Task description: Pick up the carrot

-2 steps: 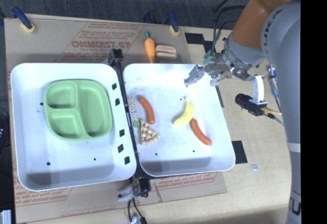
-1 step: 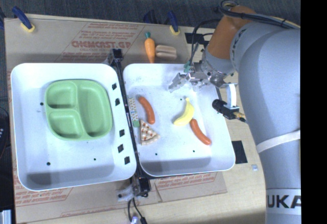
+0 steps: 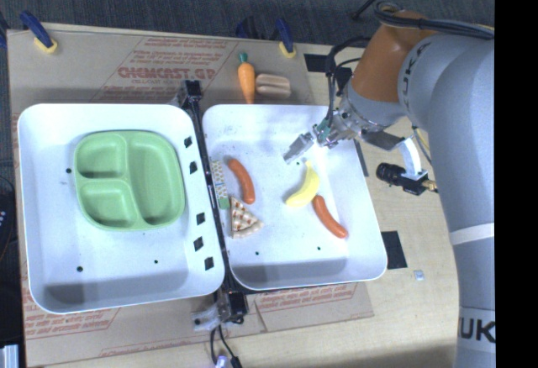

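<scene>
The claw point(image 3: 304, 148) is positioned over the right bin point(image 3: 361, 261) above the banana point(image 3: 304, 187), its opening indeterminable, while the carrot point(image 3: 245, 81) is located on the counter point(image 3: 126, 72) behind the bin.

Red "CHEMCAST GP" print on the brown board point(image 3: 168, 72); white "UK" on the arm point(image 3: 475, 329).

Even overhead light, soft shadows, mild glare on white bins point(image 3: 50, 190), slightly soft focus
</scene>
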Controlling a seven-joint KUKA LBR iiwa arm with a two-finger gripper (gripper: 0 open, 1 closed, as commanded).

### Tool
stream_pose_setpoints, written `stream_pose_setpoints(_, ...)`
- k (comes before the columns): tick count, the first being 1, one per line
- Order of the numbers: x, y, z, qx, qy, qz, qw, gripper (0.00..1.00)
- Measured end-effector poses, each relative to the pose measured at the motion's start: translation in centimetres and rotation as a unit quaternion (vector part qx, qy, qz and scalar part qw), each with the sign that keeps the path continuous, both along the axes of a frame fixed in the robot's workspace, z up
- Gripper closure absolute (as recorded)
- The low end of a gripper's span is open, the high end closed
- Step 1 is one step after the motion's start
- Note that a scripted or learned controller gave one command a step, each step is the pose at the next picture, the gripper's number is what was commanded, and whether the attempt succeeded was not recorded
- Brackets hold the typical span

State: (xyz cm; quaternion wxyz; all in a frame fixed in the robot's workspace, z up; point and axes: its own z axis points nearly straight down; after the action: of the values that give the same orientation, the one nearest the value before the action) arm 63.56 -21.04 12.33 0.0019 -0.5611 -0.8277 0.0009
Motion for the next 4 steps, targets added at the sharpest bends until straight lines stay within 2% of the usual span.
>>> stream_pose_setpoints(1,-0.1,0.0,3.0,-0.0006,-0.002,0.301,0.9535,0.00)
stream_pose_setpoints(2,-5.5,-0.1,-2.9,-0.0007,-0.003,0.176,0.9844,0.00)
stream_pose_setpoints(3,-5.8,-0.1,9.3,-0.0008,-0.003,0.202,0.9793,0.00)
stream_pose_setpoints(4,-12.0,-0.3,-2.6,-0.0041,-0.006,0.238,0.9712,0.00)
